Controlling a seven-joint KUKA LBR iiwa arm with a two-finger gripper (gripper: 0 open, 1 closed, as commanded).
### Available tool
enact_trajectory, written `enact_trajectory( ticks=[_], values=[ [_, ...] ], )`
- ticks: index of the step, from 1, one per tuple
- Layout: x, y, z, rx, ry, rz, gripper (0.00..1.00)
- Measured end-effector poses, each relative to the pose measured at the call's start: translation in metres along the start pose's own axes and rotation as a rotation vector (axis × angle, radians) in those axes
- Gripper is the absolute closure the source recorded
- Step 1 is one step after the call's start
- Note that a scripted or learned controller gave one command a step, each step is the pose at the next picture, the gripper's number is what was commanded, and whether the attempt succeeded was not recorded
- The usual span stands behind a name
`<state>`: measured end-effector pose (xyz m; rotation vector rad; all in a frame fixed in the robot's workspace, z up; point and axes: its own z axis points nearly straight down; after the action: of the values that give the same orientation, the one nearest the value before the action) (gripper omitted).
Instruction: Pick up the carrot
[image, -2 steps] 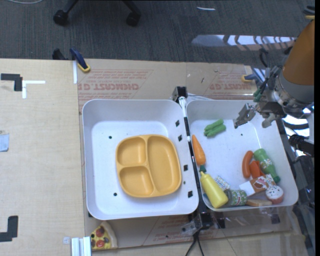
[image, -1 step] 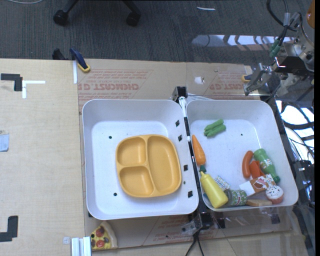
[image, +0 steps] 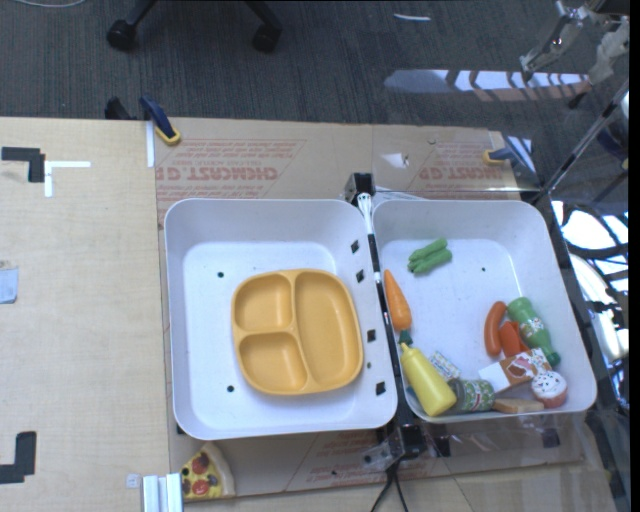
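Two white bins (image: 190, 330) sit on a pale wood-toned worktop (image: 70, 330). The yellow plate (image: 297, 331) is plain. Right of it: an orange carrot (image: 398, 302) with a green tip, green beans (image: 429, 256), a yellow bottle (image: 427, 379), a red sausage (image: 494, 329), and a green bottle (image: 531, 329) with a white label.

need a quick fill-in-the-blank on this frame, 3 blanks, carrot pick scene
1. The orange carrot lies in the ____ white bin, against its left wall.
2. The yellow plastic divided plate has ____ compartments.
3. Just below the carrot stands a squeeze bottle coloured ____.

Missing words: right; three; yellow
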<state>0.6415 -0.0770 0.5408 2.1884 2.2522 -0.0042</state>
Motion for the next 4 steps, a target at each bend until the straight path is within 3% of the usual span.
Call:
enact_trajectory(
  ticks=[1, 2, 3, 4],
  values=[
    [0.0009, 0.0017, -0.0074, 0.001, -0.002, -0.004, 1.00],
    [0.0010, 0.0018, -0.0072, 0.002, -0.002, -0.004, 0.00],
    [0.0016, 0.0034, -0.0150, 0.002, -0.004, -0.007, 1.00],
    [0.0015, 0.0034, -0.0148, 0.003, -0.004, -0.007, 0.00]
  ],
)
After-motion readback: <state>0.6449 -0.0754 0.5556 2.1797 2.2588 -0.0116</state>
